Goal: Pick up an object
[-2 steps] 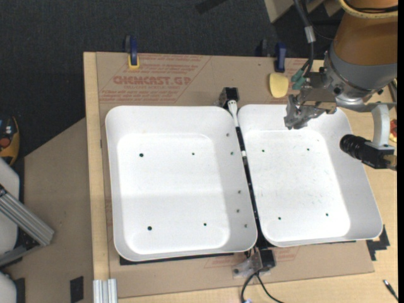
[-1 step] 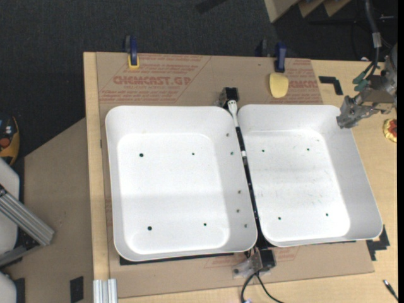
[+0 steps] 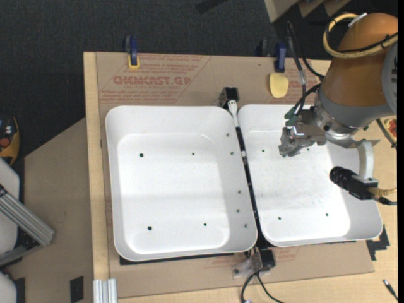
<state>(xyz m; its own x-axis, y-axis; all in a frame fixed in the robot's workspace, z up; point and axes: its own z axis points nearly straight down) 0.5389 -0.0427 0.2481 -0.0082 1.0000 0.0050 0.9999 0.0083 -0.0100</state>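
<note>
I see the gripper [image 3: 291, 145] low over the right bin [image 3: 315, 226], upper left part. Can't tell its grasp state; possibly something small and dark under it, too blurred. Left bin [image 3: 126, 169] alongside.

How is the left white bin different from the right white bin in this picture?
The left bin looks wider than the right bin. The gripper hangs over the right bin, while nothing hangs over the left bin. A black part of the arm overlaps the right bin, not the left. Both are shallow, white, with small dark dots.
</note>
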